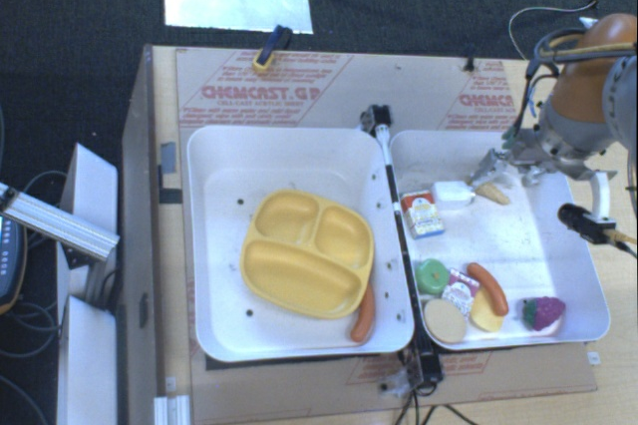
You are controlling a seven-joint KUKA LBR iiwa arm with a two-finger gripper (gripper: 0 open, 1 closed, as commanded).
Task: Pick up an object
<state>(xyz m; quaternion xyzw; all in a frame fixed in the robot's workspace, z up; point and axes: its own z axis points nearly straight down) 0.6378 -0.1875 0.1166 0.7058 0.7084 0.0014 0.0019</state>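
My gripper [491,174] hangs low over the far part of the right bin [543,243], reaching in from the right. Just under its tip lies a small tan-yellow piece [493,195], and I cannot see whether they touch. A white block [452,194] lies just left of it, with a small red-and-white carton [424,214] beside that. Nearer the front of the bin lie a green round piece [432,275], a small red-white packet [460,293], an orange sausage [488,285], a tan disc [446,321], a yellow piece [486,314] and purple grapes [543,312].
The left bin [224,213] holds a yellow divided plate [309,253] and a second sausage [365,314] at its front right. A ridge [394,213] separates the two bins. A black part of the arm [588,223] juts over the right bin's right side.
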